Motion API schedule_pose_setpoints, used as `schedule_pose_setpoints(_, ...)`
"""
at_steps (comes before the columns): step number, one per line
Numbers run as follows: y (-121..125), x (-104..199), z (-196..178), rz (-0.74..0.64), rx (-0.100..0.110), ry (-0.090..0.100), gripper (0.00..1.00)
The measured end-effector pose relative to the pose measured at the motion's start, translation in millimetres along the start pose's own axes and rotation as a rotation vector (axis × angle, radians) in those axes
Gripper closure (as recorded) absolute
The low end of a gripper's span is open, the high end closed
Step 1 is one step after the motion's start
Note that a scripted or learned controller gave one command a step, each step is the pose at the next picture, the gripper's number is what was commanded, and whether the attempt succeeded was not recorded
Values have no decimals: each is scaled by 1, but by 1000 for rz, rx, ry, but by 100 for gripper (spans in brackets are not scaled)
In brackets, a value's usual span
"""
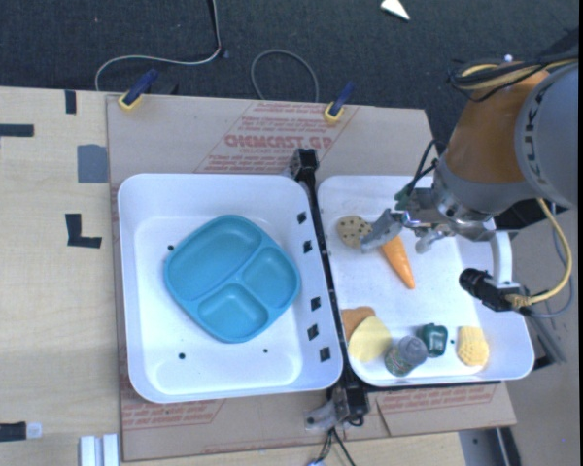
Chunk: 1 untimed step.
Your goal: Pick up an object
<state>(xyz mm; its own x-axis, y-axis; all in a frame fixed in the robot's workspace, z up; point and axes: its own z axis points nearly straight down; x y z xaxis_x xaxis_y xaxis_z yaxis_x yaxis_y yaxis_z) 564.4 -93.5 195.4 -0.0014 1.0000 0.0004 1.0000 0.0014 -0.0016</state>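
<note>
Orange carrot [399, 261] | just below hand [400, 230] | fingers spread wide, nothing held

blue tray [233, 276], orange carrot [399, 260], white bins [141, 260]

Blue tray [232, 276] looking smooth, matt plastic. White bins [141, 260] showing glossy plastic. Surface [39, 289] showing pale wood grain; cardboard sheet [262, 134] looking matt. Hand [400, 229] gleaming metallic. Carrot [399, 260] appearing smooth, plastic-like.
</note>
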Motion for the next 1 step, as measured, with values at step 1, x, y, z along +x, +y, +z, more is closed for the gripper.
schedule_pose_setpoints(1, 31, -57, 115, 2, -5, -3, 0)
